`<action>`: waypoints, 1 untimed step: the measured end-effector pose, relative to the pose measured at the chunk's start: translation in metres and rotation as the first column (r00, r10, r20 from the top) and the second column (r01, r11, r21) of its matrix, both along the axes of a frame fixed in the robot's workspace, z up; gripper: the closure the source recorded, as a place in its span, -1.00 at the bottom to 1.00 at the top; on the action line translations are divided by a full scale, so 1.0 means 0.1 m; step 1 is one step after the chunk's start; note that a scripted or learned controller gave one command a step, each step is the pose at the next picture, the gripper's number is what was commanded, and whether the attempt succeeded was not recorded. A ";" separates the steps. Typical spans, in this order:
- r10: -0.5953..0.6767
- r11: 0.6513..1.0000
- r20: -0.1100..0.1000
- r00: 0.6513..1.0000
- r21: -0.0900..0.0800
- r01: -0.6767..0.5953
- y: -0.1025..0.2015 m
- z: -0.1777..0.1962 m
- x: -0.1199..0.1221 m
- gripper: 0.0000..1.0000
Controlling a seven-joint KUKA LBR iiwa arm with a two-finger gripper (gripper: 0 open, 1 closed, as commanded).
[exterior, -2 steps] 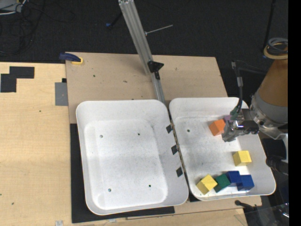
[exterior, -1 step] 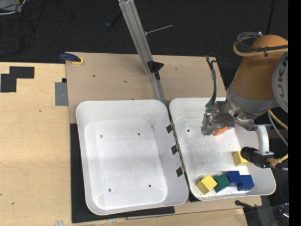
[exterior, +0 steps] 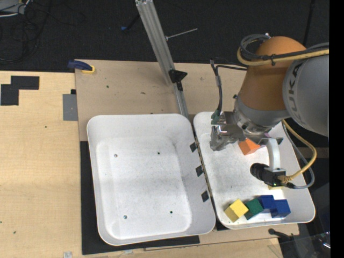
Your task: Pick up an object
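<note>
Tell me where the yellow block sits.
The yellow block lies in the right bin, near its front edge, touching the green block on its right.

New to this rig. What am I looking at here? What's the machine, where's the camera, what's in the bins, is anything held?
One fixed camera looks down at a slant on a bench with two shallow white bins. The grey machine with the orange band is a robot arm reaching in from the right. Its gripper hangs low over the right bin; I can't tell if it holds anything. That bin holds an orange block beside the gripper, and near the front edge a yellow block, a green block and a blue block close together. The left bin sits alongside. A metal rail leans behind.
</note>
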State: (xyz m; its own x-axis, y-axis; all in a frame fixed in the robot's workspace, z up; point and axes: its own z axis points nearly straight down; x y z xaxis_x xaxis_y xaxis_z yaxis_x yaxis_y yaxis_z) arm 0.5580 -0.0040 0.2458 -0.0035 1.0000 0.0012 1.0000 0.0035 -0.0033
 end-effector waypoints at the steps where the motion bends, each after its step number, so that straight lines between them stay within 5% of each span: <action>1: -0.001 1.000 0.001 1.000 -0.001 0.001 0.37 -0.13 0.27 1.00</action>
